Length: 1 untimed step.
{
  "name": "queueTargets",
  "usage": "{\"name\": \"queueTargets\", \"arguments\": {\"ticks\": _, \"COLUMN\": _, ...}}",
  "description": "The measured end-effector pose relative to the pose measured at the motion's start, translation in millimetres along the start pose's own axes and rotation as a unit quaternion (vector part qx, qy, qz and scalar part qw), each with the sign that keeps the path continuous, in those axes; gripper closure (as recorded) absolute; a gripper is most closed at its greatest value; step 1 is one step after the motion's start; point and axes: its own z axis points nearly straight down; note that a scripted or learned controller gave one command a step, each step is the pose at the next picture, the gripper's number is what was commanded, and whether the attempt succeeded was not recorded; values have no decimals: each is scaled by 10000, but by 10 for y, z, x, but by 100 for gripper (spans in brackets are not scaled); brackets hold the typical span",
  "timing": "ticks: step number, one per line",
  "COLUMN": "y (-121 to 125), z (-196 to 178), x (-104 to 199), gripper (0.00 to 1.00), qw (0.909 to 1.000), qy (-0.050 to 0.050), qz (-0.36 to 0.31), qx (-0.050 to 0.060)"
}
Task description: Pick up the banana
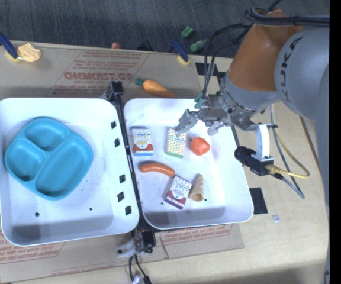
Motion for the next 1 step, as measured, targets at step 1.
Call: {"name": "queueTargets", "arguments": {"ticks": 1, "y": -586, "z": 692, "x": 902, "gripper": 0, "qw": 10000, "qy": 2, "qz": 7, "qx": 12}}
